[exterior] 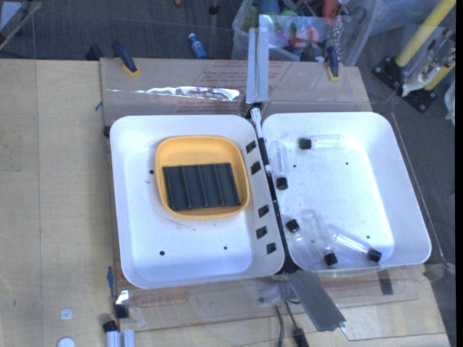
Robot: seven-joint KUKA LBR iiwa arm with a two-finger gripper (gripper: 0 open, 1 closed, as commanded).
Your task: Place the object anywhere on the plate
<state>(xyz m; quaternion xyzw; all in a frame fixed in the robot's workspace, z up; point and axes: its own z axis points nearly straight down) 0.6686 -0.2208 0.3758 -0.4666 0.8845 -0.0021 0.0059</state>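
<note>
A yellow-orange plate [168, 154] sits in the left white bin [137, 255], a little toward its back. A dark ribbed rectangular object [201, 186] lies flat on the plate, covering most of its floor. The right white bin [380, 179] holds several clear tubes with black caps: one near the back [318, 143], one along the left wall [278, 166], and a cluster at the front [334, 243].
Black clips [262, 210] line the seam between the two bins. A metal bar [253, 63] stands behind the seam. A clear box of clutter [311, 13] sits beyond the bench. A grey flat piece [315, 301] lies at the front edge.
</note>
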